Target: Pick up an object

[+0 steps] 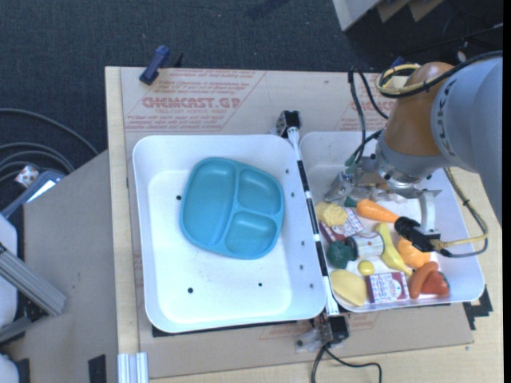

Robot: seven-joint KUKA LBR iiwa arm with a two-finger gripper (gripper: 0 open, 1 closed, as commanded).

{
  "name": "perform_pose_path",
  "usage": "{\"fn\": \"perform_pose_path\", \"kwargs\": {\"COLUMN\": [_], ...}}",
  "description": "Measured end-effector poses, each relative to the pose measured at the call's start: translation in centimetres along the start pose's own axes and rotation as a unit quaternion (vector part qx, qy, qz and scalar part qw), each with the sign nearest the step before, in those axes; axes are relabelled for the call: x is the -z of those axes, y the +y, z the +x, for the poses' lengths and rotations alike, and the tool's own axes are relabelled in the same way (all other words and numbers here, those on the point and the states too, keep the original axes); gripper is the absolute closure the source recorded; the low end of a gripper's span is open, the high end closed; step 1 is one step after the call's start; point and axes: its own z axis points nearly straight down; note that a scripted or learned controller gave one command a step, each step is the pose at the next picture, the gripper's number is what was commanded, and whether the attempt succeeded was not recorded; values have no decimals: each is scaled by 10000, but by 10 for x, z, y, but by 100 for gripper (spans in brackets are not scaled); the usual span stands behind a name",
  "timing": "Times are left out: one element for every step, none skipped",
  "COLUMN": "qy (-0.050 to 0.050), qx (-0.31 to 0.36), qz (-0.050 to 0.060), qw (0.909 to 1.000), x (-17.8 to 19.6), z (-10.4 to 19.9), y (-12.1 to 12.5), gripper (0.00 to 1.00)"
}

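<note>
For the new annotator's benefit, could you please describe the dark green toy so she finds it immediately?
Start at the right-hand white bin, crowded with toy food. Along its left wall, just below the yellow corn, lies the dark green toy. It is the only green piece among yellow, orange and red ones.

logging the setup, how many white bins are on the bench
2. The left bin holds a blue divided plate; the right bin sits against it, holding the toy food pile, with the arm reaching in.
</note>
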Motion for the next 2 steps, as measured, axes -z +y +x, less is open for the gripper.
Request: {"fn": "perform_pose_path", "kwargs": {"qy": [1, -11], "qx": [-5, -9], "qz": [-10, -12], "qw": [10000, 10000], "x": [10, 10], "z": [0, -1], "y": [0, 0], "gripper": [100, 0]}}
